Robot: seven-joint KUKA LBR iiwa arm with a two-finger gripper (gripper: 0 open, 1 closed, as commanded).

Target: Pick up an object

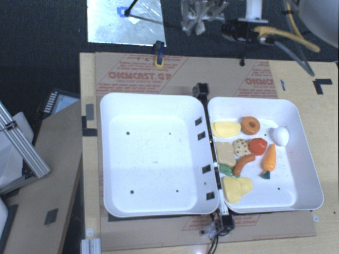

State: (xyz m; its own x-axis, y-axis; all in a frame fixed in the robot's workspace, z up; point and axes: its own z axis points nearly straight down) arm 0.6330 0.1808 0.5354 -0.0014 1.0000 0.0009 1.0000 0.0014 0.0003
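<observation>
The right bin [302, 192] holds several toy foods in its left half. Among them are a yellow piece [226, 128], a brown donut [250, 125], a white egg [279, 136], a red tomato [258, 145] and an orange carrot [269, 159]. A speckled cookie [241, 147], a tan bread slice [225, 153], a sausage [243, 164] and a yellow pear-like piece [236, 188] lie closer to the divider. My gripper [197, 14] hangs far above the bench's back edge, well away from both bins, with nothing seen in it.
The left bin [153, 157] sits beside the right one, joined by black clips [204, 136]. A yellow and blue clamp [159, 54] stands at the back of the cardboard. A shiny sheet [124, 15] lies at the back left, and an aluminium frame [18, 142] at the left.
</observation>
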